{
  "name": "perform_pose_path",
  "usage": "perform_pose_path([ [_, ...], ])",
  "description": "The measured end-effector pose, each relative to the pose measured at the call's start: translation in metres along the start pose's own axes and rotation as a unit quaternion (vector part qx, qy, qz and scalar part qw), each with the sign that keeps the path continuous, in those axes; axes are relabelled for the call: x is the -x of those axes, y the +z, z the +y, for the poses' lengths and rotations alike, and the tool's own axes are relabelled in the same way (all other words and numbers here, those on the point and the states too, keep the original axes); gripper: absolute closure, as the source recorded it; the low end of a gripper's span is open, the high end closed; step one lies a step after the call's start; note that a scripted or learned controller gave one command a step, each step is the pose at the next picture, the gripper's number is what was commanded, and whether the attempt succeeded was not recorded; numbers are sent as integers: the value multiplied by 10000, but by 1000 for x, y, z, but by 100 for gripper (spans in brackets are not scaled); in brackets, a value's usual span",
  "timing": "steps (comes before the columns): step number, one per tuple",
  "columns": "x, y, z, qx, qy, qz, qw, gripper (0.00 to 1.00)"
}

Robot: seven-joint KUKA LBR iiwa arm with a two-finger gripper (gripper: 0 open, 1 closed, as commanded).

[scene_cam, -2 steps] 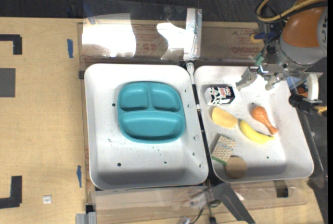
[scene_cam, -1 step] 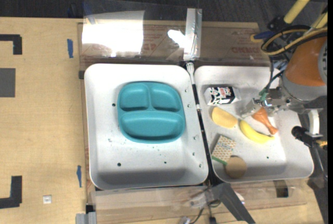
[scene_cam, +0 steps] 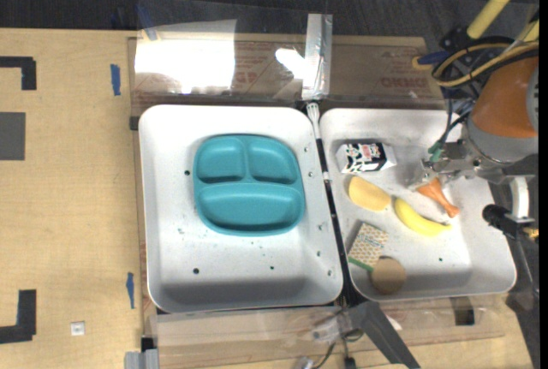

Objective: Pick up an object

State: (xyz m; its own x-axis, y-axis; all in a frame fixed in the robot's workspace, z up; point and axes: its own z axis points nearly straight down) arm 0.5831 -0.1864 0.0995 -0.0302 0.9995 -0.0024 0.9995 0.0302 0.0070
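Brown disc overlaps patterned card.

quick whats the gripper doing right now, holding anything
Gripper: low in the right bin, right by the orange piece and the banana; whether it holds anything cannot be told.

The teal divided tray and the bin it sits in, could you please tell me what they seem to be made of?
The teal tray looks like moulded plastic, smooth and semi-matte: rounded compartment ridges, soft highlights. The left bin looks like white plastic or enamelled metal, with glossy glare on its rim; which one is unclear.
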Motion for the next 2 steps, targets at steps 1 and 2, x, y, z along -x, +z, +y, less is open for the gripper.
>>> perform_pose_path([
  [1,-32,-19,10,-20,802,11,9968,100],
  [2,-145,-89,53,5,759,33,9971,100],
])
